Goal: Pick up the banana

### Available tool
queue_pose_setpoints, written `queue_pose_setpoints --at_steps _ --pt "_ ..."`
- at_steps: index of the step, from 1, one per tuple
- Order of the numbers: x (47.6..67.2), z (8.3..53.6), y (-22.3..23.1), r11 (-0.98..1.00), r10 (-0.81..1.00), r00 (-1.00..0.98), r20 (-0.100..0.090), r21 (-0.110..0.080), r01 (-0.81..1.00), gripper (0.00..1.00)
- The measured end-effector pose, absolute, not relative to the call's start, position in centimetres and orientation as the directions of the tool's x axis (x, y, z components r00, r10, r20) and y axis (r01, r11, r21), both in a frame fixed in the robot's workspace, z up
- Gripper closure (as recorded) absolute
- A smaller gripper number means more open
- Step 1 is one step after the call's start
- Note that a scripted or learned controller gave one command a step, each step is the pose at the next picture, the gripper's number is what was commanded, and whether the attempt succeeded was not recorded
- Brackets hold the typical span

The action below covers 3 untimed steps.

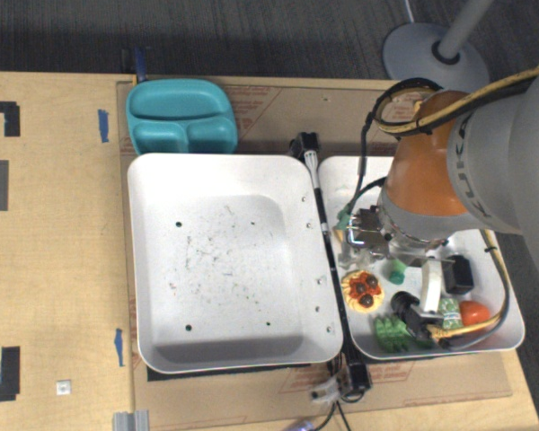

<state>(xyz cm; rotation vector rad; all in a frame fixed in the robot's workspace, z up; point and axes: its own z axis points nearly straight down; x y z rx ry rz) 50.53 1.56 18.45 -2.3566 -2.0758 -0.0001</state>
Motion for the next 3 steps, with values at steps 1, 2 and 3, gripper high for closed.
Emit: queue_pose_setpoints --at_steps 1,2,3 --pt "50.6 19.4 1.6 -0.125 0.992 0.125 0.0 0.0 0.992 1.0" --pt "50.7 20.4 1.6 -0.124 0.992 0.124 0.0 0.001 0.992 1.0" --pt "48.3 18.4 3.0 0.14 0.99 -0.14 0.001 -0.003 0.99 1.0"
